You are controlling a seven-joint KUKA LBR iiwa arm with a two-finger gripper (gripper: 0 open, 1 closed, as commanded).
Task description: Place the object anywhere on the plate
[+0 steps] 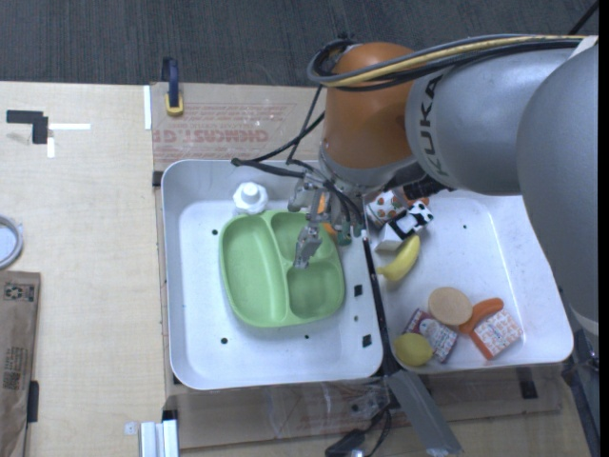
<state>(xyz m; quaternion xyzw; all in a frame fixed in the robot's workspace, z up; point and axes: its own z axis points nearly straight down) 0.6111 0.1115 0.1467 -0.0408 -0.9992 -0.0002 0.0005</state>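
A green divided plate (257, 274) lies in the left white bin (190, 331). My gripper (316, 228) hangs over the plate's right compartments, near the wall between the two bins. A small orange and green shape (332, 221) shows right beside the gripper, and I cannot make out what it is or whether it is held. The arm's orange band and grey body cover the upper right of the view.
A white bottle-like object (250, 196) stands at the plate's far edge. The right bin (533, 255) holds a banana (402, 259), a black-and-white toy (411, 217), a round tan piece (449, 305), an orange carrot (486, 309), a lemon (412, 349) and small packets.
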